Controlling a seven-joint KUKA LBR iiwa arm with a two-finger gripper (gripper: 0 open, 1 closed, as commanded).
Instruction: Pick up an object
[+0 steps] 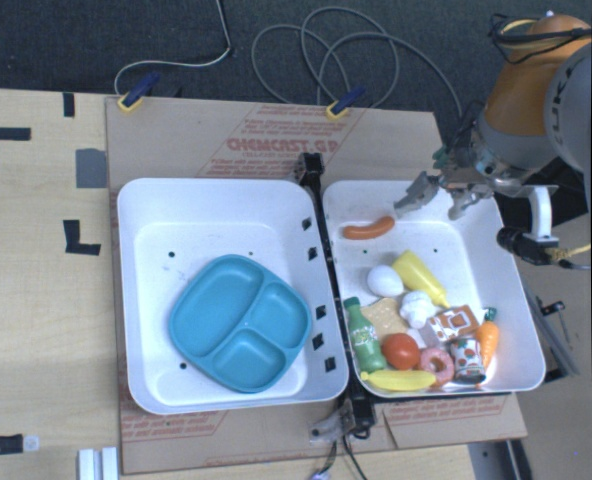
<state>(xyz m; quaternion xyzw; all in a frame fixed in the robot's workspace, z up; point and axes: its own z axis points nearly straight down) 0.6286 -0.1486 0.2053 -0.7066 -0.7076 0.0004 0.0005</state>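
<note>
The right bin holds toy food: an orange-red sausage at its far side, a white egg, and a yellow piece. Nearer the front lie a green bottle, a red tomato, a banana, a pink donut, a small carton and a carrot. My gripper hangs over the bin's far right part, to the right of the sausage. It is open, its two fingers spread with nothing between them.
A blue divided plate lies in the left bin. Both bins rest on a cardboard sheet. Cables loop on the dark floor behind. The arm's orange band is at the upper right.
</note>
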